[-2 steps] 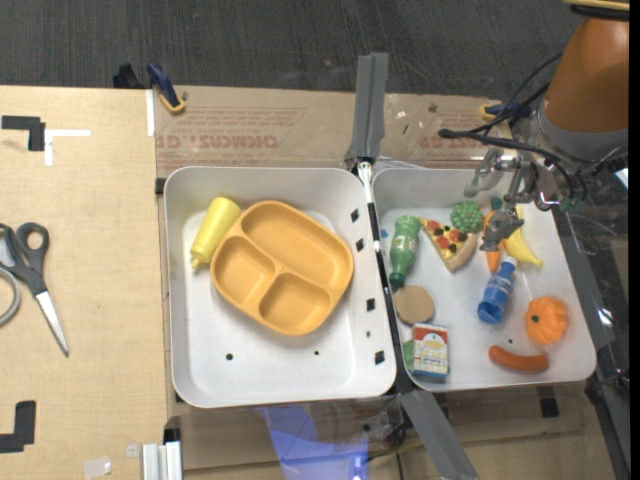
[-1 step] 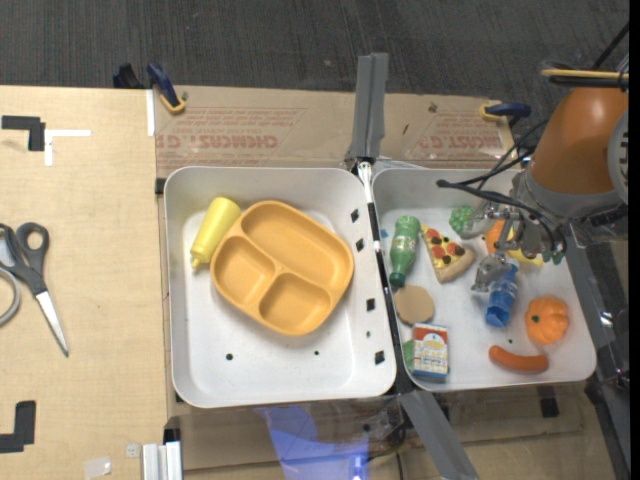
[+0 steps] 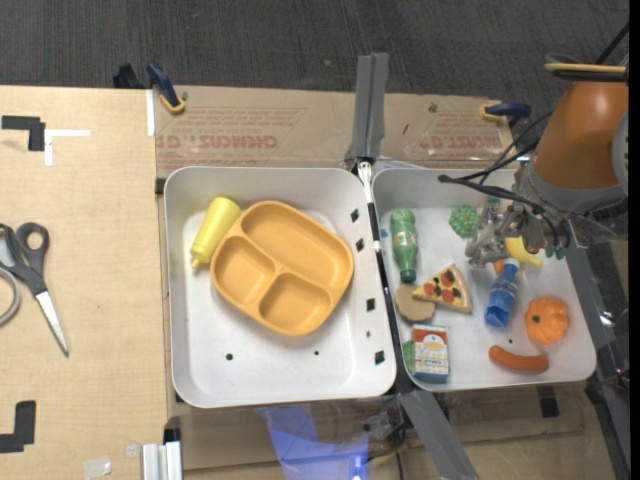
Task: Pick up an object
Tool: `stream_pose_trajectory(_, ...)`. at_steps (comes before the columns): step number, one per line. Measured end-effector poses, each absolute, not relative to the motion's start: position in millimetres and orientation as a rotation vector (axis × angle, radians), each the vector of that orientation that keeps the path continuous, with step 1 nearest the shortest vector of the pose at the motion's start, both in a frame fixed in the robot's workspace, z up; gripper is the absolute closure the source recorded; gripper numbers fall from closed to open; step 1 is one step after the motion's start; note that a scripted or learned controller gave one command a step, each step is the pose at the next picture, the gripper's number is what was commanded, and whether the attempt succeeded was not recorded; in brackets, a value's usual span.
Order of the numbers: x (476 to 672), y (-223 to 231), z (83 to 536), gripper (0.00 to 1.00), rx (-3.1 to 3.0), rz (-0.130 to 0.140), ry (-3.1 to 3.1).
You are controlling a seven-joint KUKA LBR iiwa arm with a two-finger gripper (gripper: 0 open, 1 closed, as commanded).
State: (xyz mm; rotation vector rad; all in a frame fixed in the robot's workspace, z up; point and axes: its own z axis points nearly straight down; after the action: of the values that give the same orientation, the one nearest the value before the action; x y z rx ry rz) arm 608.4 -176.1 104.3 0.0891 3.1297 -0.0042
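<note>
Upside-down "CHEMICAL GUYS" print, cardboard sheet [image 3: 255, 128]

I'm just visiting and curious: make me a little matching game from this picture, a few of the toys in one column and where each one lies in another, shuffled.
Things:
1. yellow bottle
2. green bottle
3. pumpkin
4. scissors

Places:
A. right bin, against its left wall
B. on the wooden bench, left of both bins
C. left bin, touching the divided orange plate
D. right bin, near its right wall, above the sausage

Pairs: 1-C, 2-A, 3-D, 4-B
</note>
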Motion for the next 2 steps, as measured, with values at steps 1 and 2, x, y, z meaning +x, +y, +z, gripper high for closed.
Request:
stream_pose_trajectory(1, 608.4, -176, 104, 0.00, 0.089, -0.004, 3.130)
stream_pose_trajectory(2, 610.2, -175, 115, 1.00, 0.085, -0.007, 3.124)
